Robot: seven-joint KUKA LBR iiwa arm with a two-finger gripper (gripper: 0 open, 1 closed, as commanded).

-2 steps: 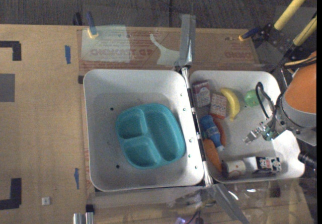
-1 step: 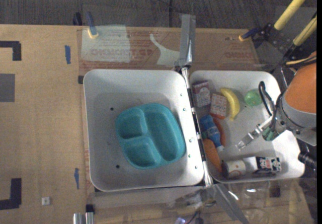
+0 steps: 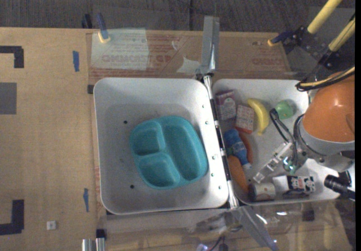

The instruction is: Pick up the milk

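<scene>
Milk point(image 3: 298, 183) lies on its side in the lower right of the frame, in the right bin point(image 3: 265, 87). It is a small white carton with black cow spots. Just left of it lies a small tan can point(image 3: 262, 190).

Right above the milk is the end effector point(image 3: 271, 166). It reaches in from the right side of the frame, under the orange band point(image 3: 333, 114) of the arm. Its shiny fingers point(image 3: 265, 172) stick out to the lower left, near the can. I cannot tell if they are apart or together. Nothing shows between them, and the milk is beside them, not in them.

More things sit in the right bin. A yellow banana point(image 3: 260, 113) is near the top middle. A green thing point(image 3: 285, 108) is just right of it. Two little cartons point(image 3: 226, 104) point(image 3: 245, 118) stand near the top left of this bin. A blue thing point(image 3: 236, 143) and an orange carrot point(image 3: 237, 172) lie along its left wall.

In the middle of the frame is the left bin point(image 3: 113, 103). A teal plate point(image 3: 167, 152) with three parts rests in it.

Both bins sit on a brown desk point(image 3: 42, 131) with bits of blue tape point(image 3: 75, 60).
</scene>
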